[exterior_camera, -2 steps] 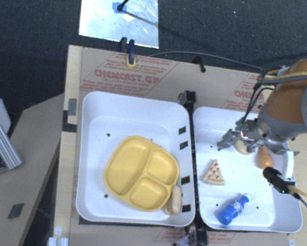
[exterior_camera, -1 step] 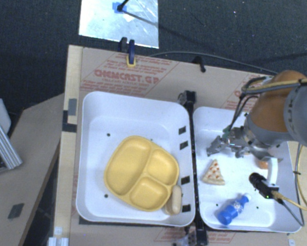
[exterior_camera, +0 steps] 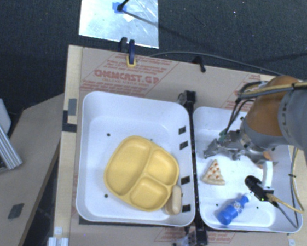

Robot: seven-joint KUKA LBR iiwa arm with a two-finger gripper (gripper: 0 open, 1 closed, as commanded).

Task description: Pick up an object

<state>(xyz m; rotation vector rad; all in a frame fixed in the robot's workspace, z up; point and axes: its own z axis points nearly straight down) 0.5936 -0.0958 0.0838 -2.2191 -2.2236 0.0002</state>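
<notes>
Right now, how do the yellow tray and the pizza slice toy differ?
The yellow divided plastic tray lies in the left white bin; the small triangular pizza slice toy lies in the right white bin. The tray is far larger, rounded and plain yellow; the slice is triangular, tan with red dots. The tray touches a beige bread-like piece; the slice lies apart from other things. Both lie flat.

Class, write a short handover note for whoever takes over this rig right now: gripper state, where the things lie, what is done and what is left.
Gripper: low in the right bin, above the pizza slice; nothing visibly held.
Blue bottle: lying in the right bin, near its front.
Yellow tray: in the left bin, with a beige piece at its corner.
Done: nothing picked yet.
Left: grasp one object and lift it.
</notes>
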